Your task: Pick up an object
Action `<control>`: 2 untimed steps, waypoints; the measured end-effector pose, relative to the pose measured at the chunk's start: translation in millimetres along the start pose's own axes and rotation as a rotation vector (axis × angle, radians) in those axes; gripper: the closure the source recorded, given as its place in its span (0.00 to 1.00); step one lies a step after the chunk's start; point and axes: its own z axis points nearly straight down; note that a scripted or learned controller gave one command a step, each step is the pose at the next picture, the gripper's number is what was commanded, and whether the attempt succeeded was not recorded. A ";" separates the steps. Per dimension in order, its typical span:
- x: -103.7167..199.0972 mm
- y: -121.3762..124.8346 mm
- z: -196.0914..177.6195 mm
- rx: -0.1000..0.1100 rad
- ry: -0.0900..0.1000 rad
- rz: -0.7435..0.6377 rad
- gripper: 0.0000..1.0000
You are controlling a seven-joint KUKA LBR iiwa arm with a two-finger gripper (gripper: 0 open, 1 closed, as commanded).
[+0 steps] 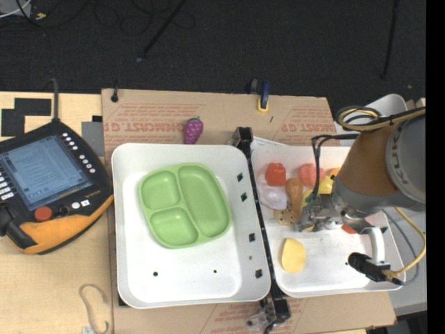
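The arm (375,169) reaches into the right bin (327,277), its claw (309,218) low among the toys: a red piece (275,174), an orange one (295,191), a pale one (272,197). I cannot tell the claw's state. A yellow piece (293,255) lies apart, nearer the front. The left bin (139,270) holds a green tray (184,205).

Two white bins (132,256), one green divided plate (184,205), one purple grape bunch (193,129), one yellow piece (293,255), one red piece (275,174)
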 end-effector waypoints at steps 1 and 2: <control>-4.0 7.5 -59.6 -0.008 -0.004 -0.011 1.00; -2.6 9.3 -122.9 -0.010 -0.004 -0.012 1.00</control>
